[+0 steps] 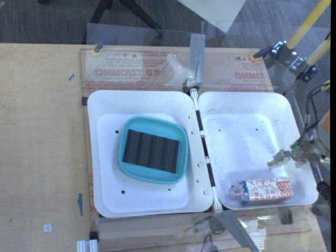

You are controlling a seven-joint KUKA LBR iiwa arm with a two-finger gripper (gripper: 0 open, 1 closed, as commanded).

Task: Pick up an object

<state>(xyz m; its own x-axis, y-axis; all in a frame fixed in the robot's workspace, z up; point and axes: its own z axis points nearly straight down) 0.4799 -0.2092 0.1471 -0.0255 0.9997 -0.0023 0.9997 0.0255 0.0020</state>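
The small clear plastic bottle with a red-and-white patterned label (262,190) lies on its side in the near corner of the right-hand shallow white plastic bin (247,135). Its grey cap end points toward the divide between the bins, and its other end sits close to the bin's right wall. Its long side runs just beside the near rim, so there is little room between it and that edge, while the floor on its far side is bare white plastic, wide open toward the back wall.

My gripper (281,159) hovers at the right edge of this same bin, above and to the right of the bottle, apart from it. Nothing sits between my fingers; whether they are spread or closed I cannot tell, since they read as one pale blur against the white floor.

Across the narrow seam where the two rims meet, the left-hand shallow white bin (105,114) holds a teal rounded-rectangular plastic tray (154,149). It lies flat and slightly turned, near the middle of the bin floor, with white floor showing all the way round it. Inside it sits a dark grey ribbed insert (151,151), filling most of its well.

Both bins rest on a pale wooden bench (37,140), and a clear plastic sheet with faded red lettering (136,72) lies behind them along their far rims.
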